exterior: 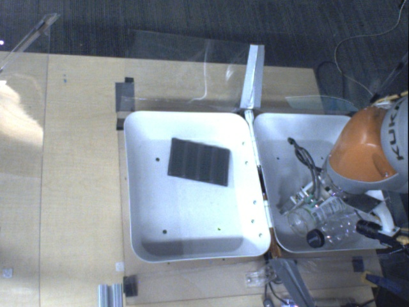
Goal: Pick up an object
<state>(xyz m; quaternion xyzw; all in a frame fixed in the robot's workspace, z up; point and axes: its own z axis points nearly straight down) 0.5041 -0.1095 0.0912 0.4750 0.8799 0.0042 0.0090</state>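
The only clear object is a dark ribbed rectangular pad [199,162], lying flat in the upper middle of the left bin [144,235], a bit tilted. It's well apart from the gripper [317,206], off to the gripper's left across the divider between the bins.

The gripper itself is down in the right bin [275,139], near that bin's front edge. It's a see-through, wiry looking thing with cables running up to the wrist, and honestly I can't tell how it's set or whether it has hold of anything. Just below it there's a small black round thing [314,238] on the bin floor, can't say what it is.

Above and right of the gripper is the orange band of the arm [361,149]. Both bins sit side by side on the wooden bench [77,190].
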